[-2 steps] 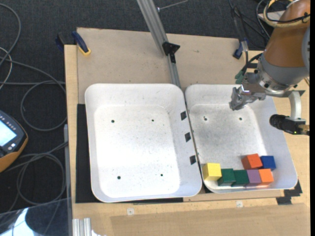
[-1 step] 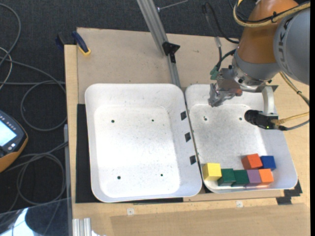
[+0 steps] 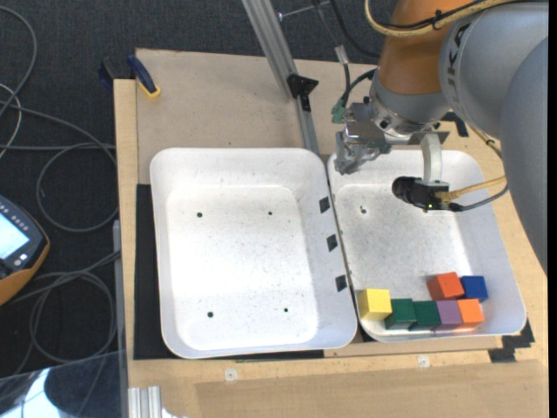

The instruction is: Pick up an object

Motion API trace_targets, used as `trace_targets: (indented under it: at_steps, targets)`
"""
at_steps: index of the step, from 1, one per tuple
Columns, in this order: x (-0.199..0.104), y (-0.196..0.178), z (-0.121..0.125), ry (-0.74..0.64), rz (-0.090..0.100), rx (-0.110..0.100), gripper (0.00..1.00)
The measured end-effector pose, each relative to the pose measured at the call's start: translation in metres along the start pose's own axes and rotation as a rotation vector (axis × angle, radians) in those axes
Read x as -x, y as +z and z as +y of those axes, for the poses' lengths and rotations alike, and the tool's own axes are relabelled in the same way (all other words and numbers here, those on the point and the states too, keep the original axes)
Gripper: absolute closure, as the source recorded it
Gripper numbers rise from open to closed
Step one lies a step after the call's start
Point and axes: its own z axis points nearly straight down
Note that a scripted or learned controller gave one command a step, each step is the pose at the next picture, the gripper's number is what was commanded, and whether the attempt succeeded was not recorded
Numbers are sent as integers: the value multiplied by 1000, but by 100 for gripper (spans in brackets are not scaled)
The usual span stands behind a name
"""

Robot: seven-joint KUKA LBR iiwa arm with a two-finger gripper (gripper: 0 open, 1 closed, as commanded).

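Several small coloured blocks lie clustered at the near edge of the right bin [image 3: 487, 233]: a yellow block [image 3: 376, 301], a green block [image 3: 402, 312], a purple block [image 3: 449, 312], an orange block [image 3: 470, 312], a red block [image 3: 446, 284] and a blue block [image 3: 474, 287]. My gripper [image 3: 352, 157] hangs over the far left corner of the right bin, well away from the blocks. Nothing shows in its grasp.
The left bin [image 3: 165, 233] sits beside the right one, with black clips [image 3: 331, 242] along their shared rims. A slanted metal pole [image 3: 278, 50] rises behind the bins. A blue-and-yellow tool [image 3: 144, 75] lies at the bench's far left corner.
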Motion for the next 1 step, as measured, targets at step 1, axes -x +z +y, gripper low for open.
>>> trace_targets:
  at_steps: [1]
  targets:
    - [-62, 6, 6, 0, 1, -2, 100]
